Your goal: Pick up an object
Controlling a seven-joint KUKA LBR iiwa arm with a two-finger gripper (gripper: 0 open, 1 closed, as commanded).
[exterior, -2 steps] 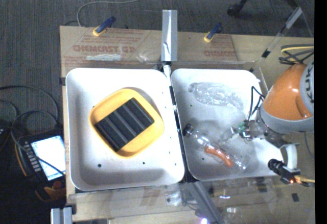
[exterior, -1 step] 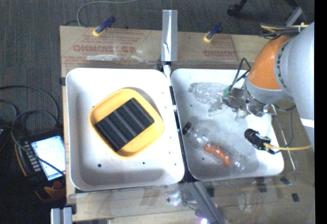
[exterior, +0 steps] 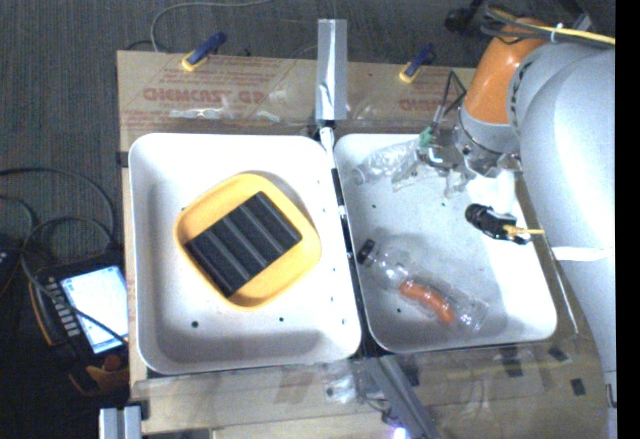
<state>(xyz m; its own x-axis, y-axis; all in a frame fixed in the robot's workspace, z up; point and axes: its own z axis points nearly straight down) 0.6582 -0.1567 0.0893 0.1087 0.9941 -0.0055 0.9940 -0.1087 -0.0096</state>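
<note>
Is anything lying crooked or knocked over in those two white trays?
Mildly. The yellow and black pad sits skewed in the left bin. In the right bin, a clear bottle lies on its side.

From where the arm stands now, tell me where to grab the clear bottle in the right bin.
Grip the clear bottle across its middle, coming straight down from above. It lies flat on the floor of the right bin, running diagonally from its dark cap at upper left, so the fingers should probably close across the narrow width, square to that line.
</note>
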